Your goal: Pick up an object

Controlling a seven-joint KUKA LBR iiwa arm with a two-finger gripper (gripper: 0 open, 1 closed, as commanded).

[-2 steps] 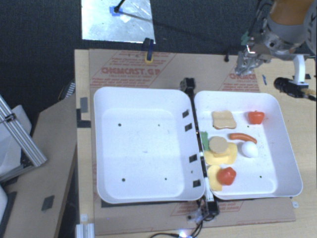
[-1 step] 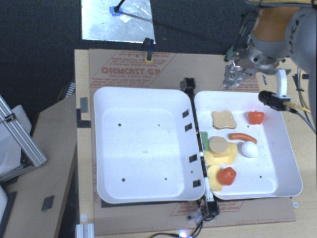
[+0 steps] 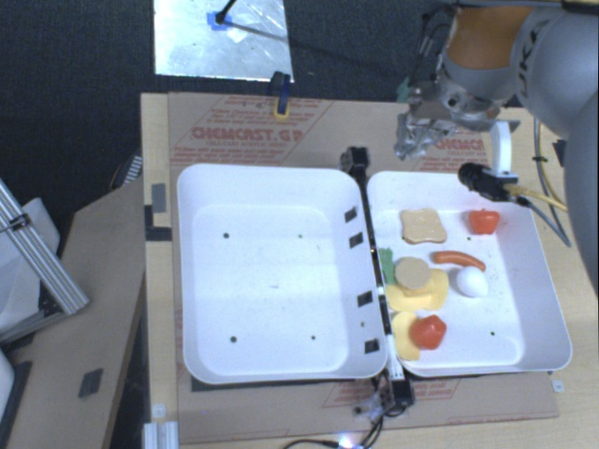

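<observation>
Left white bin (image 3: 271, 279) seen below-left of gripper (image 3: 418, 141), touching right white bin (image 3: 533, 279) beneath gripper. Both carried on desk (image 3: 253, 129), lettered cardboard sheet beneath. Shiny foil sheet (image 3: 220, 26) lies far left of gripper, beyond desk. Aluminium rail (image 3: 33, 251) seen at far left edge.

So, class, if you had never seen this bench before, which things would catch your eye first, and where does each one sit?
The cluster of bright toy food in the right-hand shallow white bin stands out first: a tan bread slice, red pieces, an orange sausage and a white egg. Next comes the big grey arm with its orange band at the upper right, its tool hanging over the bench just behind that bin. The left-hand white bin looks bare by contrast.
</observation>
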